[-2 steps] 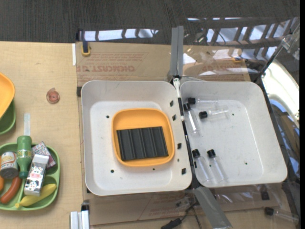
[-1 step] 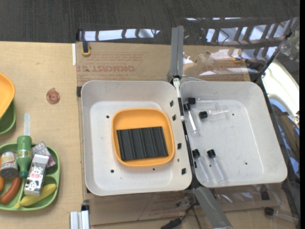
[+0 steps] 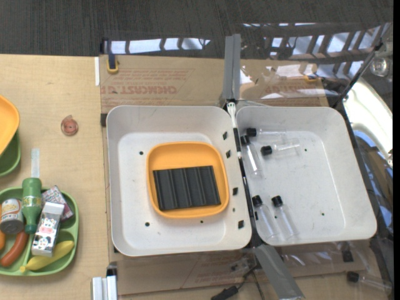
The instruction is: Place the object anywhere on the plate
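An orange plate [image 3: 187,150] with rounded corners lies in the middle of the left white bin [image 3: 128,186]. A black ribbed rectangular object [image 3: 187,187] rests flat on the plate, covering most of its inner surface and lying wholly inside the rim. The right white bin [image 3: 340,180] holds several clear vials with black caps: one [image 3: 276,149] near the back, one [image 3: 249,155] along the left wall, and two [image 3: 281,216] near the front left.
A green tray [image 3: 62,255] of toy food and a small bottle sits on the wooden bench at the far left, with an orange bowl [image 3: 6,127] above it. A small pink disc [image 3: 69,125] lies on the bench. Cardboard [image 3: 162,83] lies behind the bins.
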Motion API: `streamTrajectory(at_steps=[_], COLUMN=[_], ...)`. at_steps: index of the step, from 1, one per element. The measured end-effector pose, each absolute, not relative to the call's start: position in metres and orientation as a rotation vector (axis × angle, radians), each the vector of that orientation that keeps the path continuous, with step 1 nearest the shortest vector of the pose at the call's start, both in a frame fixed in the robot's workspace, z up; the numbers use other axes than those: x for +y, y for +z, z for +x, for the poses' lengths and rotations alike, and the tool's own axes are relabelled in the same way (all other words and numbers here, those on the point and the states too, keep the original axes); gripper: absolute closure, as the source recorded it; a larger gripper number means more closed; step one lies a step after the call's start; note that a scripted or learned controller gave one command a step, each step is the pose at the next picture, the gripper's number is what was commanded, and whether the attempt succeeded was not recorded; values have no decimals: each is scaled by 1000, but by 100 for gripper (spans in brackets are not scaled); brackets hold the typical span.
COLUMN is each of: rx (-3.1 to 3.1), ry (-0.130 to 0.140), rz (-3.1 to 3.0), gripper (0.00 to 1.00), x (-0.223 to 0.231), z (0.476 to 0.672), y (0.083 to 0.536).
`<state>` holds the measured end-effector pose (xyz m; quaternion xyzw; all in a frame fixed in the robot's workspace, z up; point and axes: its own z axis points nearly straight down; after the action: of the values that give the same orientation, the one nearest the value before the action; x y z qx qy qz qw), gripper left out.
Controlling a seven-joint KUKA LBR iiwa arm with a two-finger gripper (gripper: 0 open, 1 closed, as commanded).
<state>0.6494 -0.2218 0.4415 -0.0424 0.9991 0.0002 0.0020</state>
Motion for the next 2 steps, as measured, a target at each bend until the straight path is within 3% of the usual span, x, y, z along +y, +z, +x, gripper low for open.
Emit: streamTrajectory(at_steps=[1, 2], rx=[3063, 2951], ry=[1, 2], rz=[-676, -1067], gripper=[100, 100], x=[-222, -187], z=[660, 660], y=[442, 442])
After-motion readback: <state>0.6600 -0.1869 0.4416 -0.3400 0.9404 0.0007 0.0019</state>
